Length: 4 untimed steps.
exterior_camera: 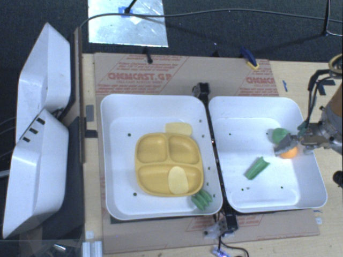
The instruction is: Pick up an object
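In the right bin (pixel 236 197) my gripper (pixel 288 144) reaches in from the right edge, low over the bin's right side. An orange ball-like object (pixel 290 153) lies right at its tip, partly covered by it. A round green object (pixel 278 135) sits just above and left of the tip, touching or nearly touching it. A green stick-shaped piece (pixel 256 168) lies apart, lower left of the gripper, on the bin floor.
The left bin (pixel 120 143) bears a yellow divided plate (pixel 161 167) with a pale yellow piece (pixel 178 179) in its front compartment. Another pale yellow piece (pixel 179 128) lies behind the plate. A green ridged object (pixel 202 199) sits at that bin's front right corner.
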Each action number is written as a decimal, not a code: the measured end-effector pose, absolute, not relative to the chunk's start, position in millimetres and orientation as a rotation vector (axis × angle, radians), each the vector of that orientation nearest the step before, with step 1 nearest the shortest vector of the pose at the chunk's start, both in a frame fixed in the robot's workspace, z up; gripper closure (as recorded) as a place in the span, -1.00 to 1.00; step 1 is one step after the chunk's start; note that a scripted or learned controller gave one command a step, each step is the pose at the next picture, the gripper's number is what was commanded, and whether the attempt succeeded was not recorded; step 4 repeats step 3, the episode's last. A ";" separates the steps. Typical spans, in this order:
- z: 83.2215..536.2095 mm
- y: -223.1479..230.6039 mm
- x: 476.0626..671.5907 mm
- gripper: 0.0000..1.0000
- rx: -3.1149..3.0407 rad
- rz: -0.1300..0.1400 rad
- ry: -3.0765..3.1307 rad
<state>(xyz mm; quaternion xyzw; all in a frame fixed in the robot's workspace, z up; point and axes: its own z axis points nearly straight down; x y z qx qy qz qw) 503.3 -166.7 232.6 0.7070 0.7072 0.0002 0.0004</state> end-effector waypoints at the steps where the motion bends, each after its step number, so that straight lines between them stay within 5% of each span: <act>1: 230.8 -175.5 529.2 -1.00 2.219 0.001 2.222; 3: 245.0 -164.1 568.4 -1.00 2.221 0.000 2.222; 4: 245.0 -164.1 568.4 -1.00 2.221 0.000 2.222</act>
